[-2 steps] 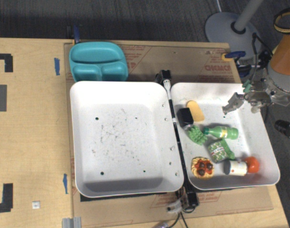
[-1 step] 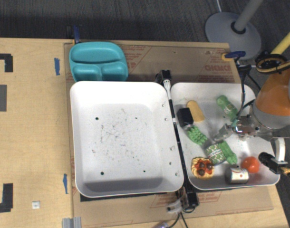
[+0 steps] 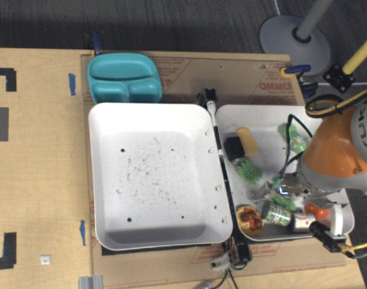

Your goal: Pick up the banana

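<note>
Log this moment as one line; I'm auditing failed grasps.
task: pick up banana | arm: over right bin, near side | gripper: low among clutter, fingers unclear | banana: far side of bin, apart from gripper, not held

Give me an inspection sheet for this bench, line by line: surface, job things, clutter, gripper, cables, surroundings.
Surface: cardboard-covered bench with two white bins; left bin scuffed.
Job things: yellowish banana in the right bin, near its far end.
Clutter: black block, green toy, can, red and orange items packed together.
Gripper: gripper low over the clutter, apart from the banana; fingers unclear.
Cables: black cable looping into the right bin.
Surroundings: teal tray, grey stand base.
</note>
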`<state>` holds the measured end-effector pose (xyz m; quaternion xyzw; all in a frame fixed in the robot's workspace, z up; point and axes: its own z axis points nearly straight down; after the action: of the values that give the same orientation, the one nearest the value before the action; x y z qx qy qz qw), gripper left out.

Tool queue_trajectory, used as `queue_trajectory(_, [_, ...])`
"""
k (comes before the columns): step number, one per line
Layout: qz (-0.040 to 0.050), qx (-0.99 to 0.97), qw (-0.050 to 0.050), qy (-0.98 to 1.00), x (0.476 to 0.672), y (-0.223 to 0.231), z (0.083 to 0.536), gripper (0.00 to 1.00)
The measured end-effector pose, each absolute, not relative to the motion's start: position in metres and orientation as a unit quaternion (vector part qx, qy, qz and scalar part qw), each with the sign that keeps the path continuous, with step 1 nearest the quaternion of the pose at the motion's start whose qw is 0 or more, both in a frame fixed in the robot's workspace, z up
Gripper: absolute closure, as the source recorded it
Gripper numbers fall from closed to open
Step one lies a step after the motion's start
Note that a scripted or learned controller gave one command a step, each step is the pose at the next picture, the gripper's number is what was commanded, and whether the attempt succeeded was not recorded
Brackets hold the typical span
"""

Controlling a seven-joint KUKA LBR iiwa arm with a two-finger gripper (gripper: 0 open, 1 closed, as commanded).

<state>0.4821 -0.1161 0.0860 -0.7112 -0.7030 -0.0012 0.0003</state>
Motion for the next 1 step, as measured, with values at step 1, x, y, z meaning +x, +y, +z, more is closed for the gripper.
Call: queue_trajectory(1, [0.0002,-0.856,0.001,-0.517,0.4951,0.0075,0.1844,0.0])
